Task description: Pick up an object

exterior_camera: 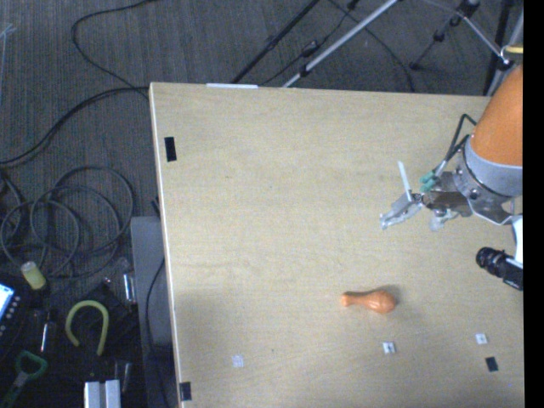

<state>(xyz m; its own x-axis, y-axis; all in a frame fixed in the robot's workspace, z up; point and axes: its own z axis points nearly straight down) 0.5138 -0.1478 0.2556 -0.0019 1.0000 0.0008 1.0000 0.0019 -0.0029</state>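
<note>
Nearest the bottom edge of the frame, a few small square markers are lying on the pale wooden bench top [280, 228]: a white one [388, 348] below the middle, another [481, 339] toward the lower right, and a small black one [491, 364] beside it. A faint whitish patch [237, 361] is sitting toward the lower left of the board.

Just above those markers, a small orange pear-shaped object [371, 301] with a narrow neck is lying on its side on the bare wood, neck pointing left, in the lower middle of the frame. It is resting alone, well apart from the arm.

Higher up and to the right, the grey arm with its orange band [500, 130] is reaching in from the right edge. Its two-finger gripper [398, 215] is pointing left over the board, with pale translucent fingers [393, 219] and a thin white piece sticking upward beside a teal fitting [429, 179]. Whether the pincer is open or closed I cannot tell from here; nothing is showing between the tips. A black knob [491, 260] is hanging lower at the right edge.

A black rectangular tag [170, 149] is sitting near the board's upper left corner.

Off the bench, on the dark carpet at left, black cables [68, 219] are coiling, with a yellow-green U-shaped piece [87, 321] lying at the lower left. At the top, grey tripod legs [365, 19] are crossing the floor.
</note>
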